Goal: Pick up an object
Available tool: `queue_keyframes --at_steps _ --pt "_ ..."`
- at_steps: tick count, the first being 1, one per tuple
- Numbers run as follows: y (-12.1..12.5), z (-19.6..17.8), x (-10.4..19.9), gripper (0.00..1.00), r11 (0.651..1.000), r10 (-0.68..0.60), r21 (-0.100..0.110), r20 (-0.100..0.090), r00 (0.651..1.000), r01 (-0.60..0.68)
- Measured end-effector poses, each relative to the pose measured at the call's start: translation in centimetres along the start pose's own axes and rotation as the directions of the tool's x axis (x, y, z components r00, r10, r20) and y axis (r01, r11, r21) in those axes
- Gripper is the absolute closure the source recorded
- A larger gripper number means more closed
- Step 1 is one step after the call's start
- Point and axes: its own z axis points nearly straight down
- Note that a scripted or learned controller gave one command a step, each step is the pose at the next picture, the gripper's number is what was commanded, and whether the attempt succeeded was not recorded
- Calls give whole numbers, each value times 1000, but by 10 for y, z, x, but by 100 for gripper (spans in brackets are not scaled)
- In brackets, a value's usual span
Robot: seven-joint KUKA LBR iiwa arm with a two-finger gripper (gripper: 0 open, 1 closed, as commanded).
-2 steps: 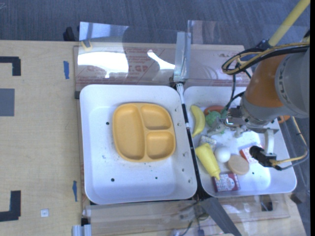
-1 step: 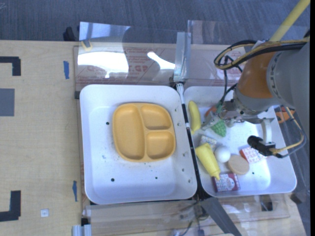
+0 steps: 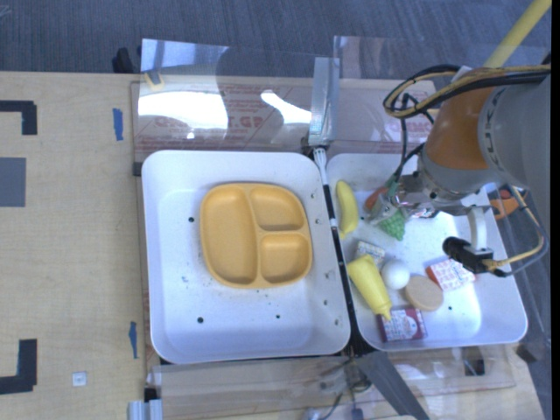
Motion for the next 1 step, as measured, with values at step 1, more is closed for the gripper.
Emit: queue_keyframes --at_steps 1 --pt "50 -127 60 100 999 36 -4 -4 999 -36"
